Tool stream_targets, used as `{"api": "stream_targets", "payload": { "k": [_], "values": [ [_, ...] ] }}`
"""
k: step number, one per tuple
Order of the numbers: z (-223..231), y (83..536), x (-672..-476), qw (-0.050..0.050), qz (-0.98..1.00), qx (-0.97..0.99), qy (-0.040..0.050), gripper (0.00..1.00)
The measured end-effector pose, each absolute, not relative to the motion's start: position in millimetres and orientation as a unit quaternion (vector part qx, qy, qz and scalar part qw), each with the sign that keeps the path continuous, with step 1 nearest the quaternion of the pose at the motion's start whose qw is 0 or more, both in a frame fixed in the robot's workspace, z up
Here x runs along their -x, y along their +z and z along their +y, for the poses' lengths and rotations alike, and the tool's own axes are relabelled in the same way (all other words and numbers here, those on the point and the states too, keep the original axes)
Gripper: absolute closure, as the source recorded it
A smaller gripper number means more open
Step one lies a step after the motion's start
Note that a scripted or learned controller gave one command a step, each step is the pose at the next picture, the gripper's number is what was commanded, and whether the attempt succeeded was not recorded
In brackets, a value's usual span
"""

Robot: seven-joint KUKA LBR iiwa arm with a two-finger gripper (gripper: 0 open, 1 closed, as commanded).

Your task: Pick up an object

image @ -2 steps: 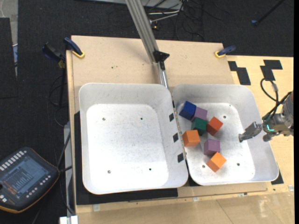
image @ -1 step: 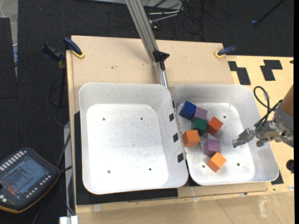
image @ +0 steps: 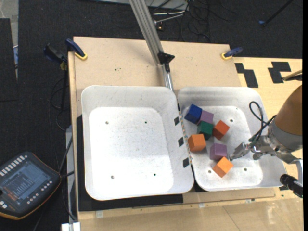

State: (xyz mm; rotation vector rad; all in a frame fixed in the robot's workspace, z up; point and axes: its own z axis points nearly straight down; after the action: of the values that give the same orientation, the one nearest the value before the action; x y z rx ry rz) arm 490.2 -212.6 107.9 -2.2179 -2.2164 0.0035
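Where arm (image: 288,124) leaves frame, jaws (image: 239,152) blurred beside purple cube (image: 218,150).

Two white bins (image: 130,143) side by side on the bench (image: 120,57), seven blocks in the right bin: three orange (image: 197,142), two purple (image: 218,150), one blue (image: 193,113), one green (image: 206,128)

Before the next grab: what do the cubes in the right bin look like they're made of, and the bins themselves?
The cubes, such as the blue cube and the orange cube, look like painted wood or dense foam: matte, flat colour, crisp edges, no glare. I cannot tell which. The right bin and left bin look like thin moulded white plastic, with rounded corners and a speckled, slightly scuffed floor.
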Motion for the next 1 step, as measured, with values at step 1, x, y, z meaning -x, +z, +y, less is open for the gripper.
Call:
{"api": "stream_targets", "payload": {
  "k": [1],
  "values": [
    [-212.2,95.0,-490.5,0.0,-0.707,0.707,0.0002,0.0]
  ]
}}
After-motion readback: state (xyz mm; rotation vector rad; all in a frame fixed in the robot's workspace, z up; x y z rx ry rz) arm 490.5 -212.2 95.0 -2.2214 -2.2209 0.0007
